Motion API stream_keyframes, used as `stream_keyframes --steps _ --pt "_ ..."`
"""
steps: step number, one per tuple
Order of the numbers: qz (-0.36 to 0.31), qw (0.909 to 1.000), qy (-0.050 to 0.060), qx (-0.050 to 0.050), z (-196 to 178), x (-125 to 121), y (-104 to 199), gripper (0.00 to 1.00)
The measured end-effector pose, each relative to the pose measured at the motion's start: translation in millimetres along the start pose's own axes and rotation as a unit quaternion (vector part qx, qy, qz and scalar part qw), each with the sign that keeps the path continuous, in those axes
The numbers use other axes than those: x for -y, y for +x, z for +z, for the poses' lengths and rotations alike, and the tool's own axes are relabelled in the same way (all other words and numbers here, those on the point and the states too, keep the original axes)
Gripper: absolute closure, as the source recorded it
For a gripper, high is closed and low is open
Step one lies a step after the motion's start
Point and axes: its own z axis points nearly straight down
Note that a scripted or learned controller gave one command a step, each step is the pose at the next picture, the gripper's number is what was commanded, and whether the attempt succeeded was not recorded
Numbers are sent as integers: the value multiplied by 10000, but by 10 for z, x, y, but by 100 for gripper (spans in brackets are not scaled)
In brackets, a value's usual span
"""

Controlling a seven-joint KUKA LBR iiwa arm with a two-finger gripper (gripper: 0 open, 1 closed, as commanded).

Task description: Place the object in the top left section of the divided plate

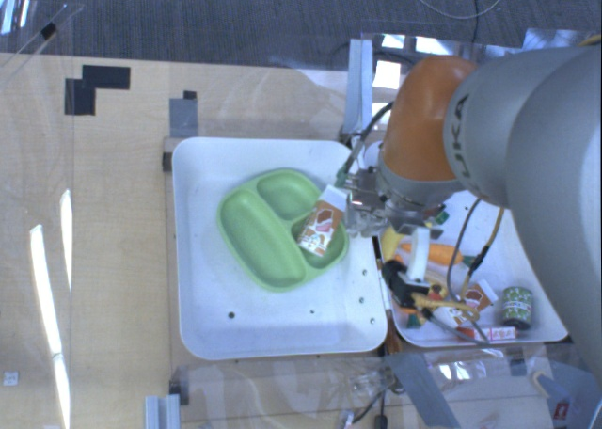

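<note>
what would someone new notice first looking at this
The big grey arm with its orange band fills the right side, reaching over the bins. Next comes the green divided plate in the left white bin, with a small packet lying at its right edge. The right bin holds a jumble of small items.

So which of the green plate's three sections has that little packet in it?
The small section at the plate's lower right, nearest the arm's jaws. The packet lies there, while the long section and the other small one hold nothing.
</note>
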Motion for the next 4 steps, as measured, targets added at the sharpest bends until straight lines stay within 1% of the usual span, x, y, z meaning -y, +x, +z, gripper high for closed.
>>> stream_keyframes --steps 1,2,3,4 --pt "1689 9856 -15 -1 -965 85 -568 100" --pt "657 9978 0 4 4 343 -1197 100" --pt "340 9994 -27 0 -1434 -668 -814 100" --pt "-916 9958 -9 7 -222 -152 -1718 100"
